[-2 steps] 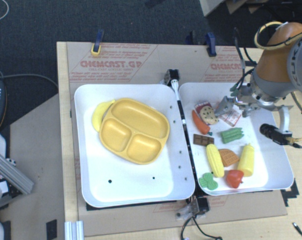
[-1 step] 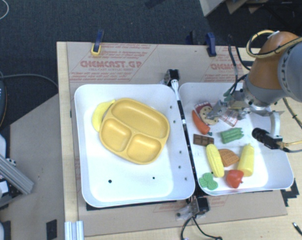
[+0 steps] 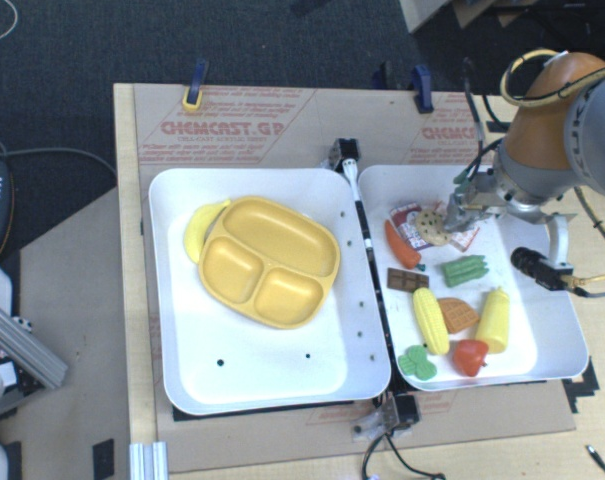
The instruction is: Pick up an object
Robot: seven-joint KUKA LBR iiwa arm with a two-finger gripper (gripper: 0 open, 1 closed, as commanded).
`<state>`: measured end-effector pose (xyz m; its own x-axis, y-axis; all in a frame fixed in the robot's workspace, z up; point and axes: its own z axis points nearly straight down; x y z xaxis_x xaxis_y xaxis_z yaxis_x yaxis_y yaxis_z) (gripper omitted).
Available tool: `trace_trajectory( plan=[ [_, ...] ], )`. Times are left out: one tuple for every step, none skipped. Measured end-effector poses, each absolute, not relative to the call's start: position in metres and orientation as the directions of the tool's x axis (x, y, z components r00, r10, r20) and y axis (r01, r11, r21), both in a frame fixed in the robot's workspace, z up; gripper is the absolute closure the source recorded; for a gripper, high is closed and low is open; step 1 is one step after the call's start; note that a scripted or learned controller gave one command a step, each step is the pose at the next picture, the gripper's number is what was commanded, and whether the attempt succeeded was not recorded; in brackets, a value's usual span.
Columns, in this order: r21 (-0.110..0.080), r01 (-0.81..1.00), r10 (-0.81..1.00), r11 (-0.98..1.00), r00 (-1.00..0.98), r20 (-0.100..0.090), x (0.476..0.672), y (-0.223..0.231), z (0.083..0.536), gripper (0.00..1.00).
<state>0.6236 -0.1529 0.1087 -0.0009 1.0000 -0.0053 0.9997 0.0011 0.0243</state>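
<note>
Count: 2 shallow white plastic bins (image 3: 172,268) (image 3: 552,338). 1 yellow three-compartment plastic tray (image 3: 267,260). 1 yellow toy corn cob (image 3: 430,320). 1 green toy bean bundle (image 3: 464,269). 1 yellow squeeze bottle (image 3: 494,318). 1 red toy tomato (image 3: 469,356).

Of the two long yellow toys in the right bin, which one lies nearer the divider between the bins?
The corn cob, ridged, sits on the divider side. The smoother yellow bottle lies farther right, beyond the bread slice.
</note>
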Motion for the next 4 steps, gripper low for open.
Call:
trace_trajectory(
  plan=[
    [0.007, 1.000, 1.000, 0.000, 0.000, -0.003, 0.621, -0.157, 0.172, 1.00],
    [0.008, 1.000, 1.000, 0.001, -0.001, -0.003, 0.622, -0.158, 0.226, 1.00],
    [0.000, 1.000, 1.000, 0.005, -0.005, 0.002, 0.627, -0.107, 0.221, 1.00],
    [-0.001, 1.000, 1.000, 0.006, -0.006, 0.002, 0.621, -0.057, 0.232, 1.00]
  ],
)
